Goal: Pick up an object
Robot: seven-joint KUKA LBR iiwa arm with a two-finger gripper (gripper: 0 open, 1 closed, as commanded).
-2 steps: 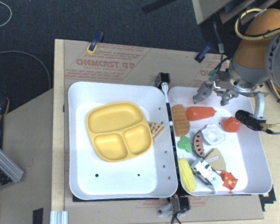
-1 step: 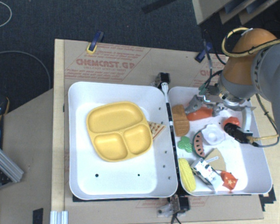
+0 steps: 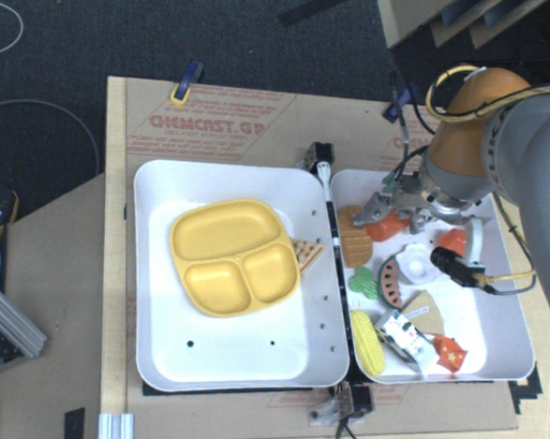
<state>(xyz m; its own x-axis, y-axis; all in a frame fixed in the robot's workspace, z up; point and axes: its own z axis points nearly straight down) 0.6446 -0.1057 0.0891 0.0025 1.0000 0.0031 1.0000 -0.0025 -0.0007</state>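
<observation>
1. You see the arm (image 3: pixel 506 136) reach in from the right, its orange band above the wrist, over the far part of the right bin (image 3: pixel 516 325).
2. The gripper (image 3: pixel 403 202) hangs low at that bin's far left corner, right above an orange-red toy piece (image 3: pixel 385 229). Whether it is released or clenched you cannot tell from here, and nothing shows clearly between its tips.
3. Just left of that piece lies a tan waffle-like slab (image 3: pixel 355 247), close to the bin's left wall.
4. Nearer the middle you find a watermelon slice (image 3: pixel 390 281) with a green leafy piece (image 3: pixel 362 286) beside it, and a white round item (image 3: pixel 413 265) just behind.
5. Along the near left side lies a yellow corn cob (image 3: pixel 368 342); beside it a small white-and-black object (image 3: pixel 404 337), and a red piece (image 3: pixel 450 353) toward the near right.
6. The left bin (image 3: pixel 227 361) bears a yellow divided plate (image 3: pixel 235 256), with a small crisscross waffle piece (image 3: pixel 307 253) touching its right edge.
</observation>
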